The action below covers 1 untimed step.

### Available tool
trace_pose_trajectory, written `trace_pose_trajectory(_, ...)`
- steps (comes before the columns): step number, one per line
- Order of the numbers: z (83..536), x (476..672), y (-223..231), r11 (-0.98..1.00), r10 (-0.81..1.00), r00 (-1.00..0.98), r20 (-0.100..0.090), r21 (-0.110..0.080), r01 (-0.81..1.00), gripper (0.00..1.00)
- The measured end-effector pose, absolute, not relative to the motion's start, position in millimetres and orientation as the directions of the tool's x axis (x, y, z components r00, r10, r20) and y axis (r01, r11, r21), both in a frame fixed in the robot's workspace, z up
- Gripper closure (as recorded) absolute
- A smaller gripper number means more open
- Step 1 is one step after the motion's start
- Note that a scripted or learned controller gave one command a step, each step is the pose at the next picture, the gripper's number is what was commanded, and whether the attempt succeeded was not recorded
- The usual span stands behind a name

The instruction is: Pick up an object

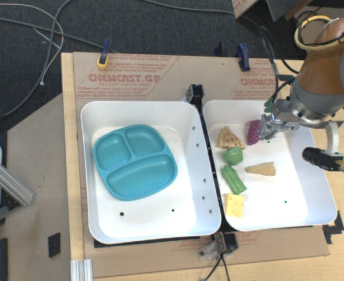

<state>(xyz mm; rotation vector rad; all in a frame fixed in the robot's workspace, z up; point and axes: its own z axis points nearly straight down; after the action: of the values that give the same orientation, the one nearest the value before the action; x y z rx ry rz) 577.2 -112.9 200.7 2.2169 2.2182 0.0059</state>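
Arm (pixel 327 69): one, grey with an orange band above the wrist, entering from the right of the camera view and reaching leftward and down at a slant. Wrist (pixel 309 101): grey, rounded housing below the orange band, with cables looped over the top of the arm. Gripper (pixel 269 126): metallic two-finger unit at the arm's left end, pointing down; finger spacing too small to make out.
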Motion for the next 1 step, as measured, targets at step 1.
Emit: trace_pose_trajectory(1, 229.4, 578.5, -112.8, 0.001, 1.0, -0.001, 0.0, 0.005, 1.0, 1.0)
